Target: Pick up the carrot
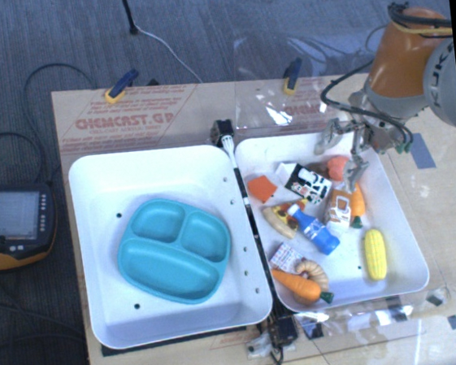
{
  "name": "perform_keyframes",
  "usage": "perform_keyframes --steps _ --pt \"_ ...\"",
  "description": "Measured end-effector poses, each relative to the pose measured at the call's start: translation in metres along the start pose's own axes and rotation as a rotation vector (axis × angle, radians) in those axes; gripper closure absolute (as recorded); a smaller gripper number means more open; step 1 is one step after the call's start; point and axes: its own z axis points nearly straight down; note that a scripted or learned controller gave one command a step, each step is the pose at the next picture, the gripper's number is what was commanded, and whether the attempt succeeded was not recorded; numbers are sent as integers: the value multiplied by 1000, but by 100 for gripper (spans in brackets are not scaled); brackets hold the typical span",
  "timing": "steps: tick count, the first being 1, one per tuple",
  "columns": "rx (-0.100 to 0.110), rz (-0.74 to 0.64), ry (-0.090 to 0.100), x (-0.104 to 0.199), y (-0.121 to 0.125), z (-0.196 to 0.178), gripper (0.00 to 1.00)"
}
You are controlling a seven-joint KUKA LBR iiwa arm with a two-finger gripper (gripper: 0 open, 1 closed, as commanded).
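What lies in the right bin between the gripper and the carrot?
In the camera view, between the gripper and the carrot lie a small carton, a blue bottle and a ridged tan ring.

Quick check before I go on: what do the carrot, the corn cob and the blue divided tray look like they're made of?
Carrot: probably moulded plastic, smooth uniform orange with a green stub, toy-like.
Corn cob: likely plastic too, flat even yellow with a slight sheen.
Blue tray: seemingly hard plastic, single-colour, rounded moulded compartments, soft highlights.
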Motion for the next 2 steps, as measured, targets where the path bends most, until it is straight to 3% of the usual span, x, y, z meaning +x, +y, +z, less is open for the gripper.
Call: perform_keyframes --steps 1,2 --pt "5 96 -10 50 2 7 0" --pt "18 -123 -34 90 10 4 0"
